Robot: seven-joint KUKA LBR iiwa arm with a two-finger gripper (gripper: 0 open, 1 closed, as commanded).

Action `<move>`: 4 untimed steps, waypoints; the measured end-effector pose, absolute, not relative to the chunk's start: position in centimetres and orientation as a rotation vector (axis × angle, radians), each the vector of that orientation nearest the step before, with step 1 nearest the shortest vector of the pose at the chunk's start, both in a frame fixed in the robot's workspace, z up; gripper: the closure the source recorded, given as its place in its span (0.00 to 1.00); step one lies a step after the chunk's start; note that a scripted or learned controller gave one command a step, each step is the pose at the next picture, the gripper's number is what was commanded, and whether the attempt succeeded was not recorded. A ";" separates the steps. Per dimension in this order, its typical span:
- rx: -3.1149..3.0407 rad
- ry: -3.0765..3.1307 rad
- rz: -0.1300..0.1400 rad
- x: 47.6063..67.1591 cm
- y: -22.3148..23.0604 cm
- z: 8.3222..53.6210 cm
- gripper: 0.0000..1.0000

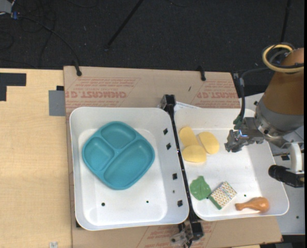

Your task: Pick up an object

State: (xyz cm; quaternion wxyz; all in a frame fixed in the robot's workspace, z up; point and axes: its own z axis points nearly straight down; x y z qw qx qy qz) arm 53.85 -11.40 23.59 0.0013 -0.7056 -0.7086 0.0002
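Observation:
The right bin (256, 164) holds three yellow rounded pieces (197, 143) near its left wall, a green leafy toy (199, 188), a small patterned box (223, 195) and an orange drumstick-shaped toy (253, 204) at its front. My gripper (235, 141) hangs over the upper right part of this bin, right of the yellow pieces and apart from them. Nothing shows between its fingers. The view is too dark there to read the finger gap.
The left bin (86, 200) carries a teal divided plate (118, 154). A black divider (175, 159) runs between the bins. Cardboard lies under both. The arm's grey body (283, 97) looms over the right bin's far right corner.

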 end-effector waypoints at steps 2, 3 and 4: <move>-2.212 -2.223 0.004 56.3 -1.0 23.1 1.00; -2.215 -2.225 0.001 58.1 3.1 23.3 1.00; -2.216 -2.225 0.002 59.4 9.0 23.2 1.00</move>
